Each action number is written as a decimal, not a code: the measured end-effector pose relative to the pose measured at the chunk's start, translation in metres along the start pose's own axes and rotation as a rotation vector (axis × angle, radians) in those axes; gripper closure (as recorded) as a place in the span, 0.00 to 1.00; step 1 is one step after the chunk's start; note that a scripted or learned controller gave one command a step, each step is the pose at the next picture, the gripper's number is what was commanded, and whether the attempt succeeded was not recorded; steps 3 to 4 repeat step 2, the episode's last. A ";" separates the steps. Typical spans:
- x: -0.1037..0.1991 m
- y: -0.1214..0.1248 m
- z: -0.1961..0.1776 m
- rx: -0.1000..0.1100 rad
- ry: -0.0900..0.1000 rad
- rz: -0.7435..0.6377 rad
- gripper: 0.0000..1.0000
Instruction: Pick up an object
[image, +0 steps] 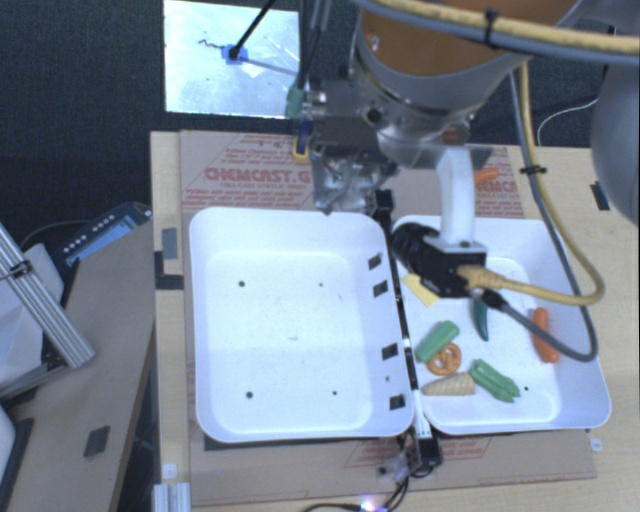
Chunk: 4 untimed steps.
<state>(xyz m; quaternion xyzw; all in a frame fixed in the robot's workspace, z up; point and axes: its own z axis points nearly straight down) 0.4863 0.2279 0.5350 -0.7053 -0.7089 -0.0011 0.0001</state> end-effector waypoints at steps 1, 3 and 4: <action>0.006 0.000 0.000 0.000 0.000 0.001 1.00; 0.006 0.000 0.000 0.000 0.000 0.001 1.00; 0.006 0.000 0.000 0.000 0.000 0.001 1.00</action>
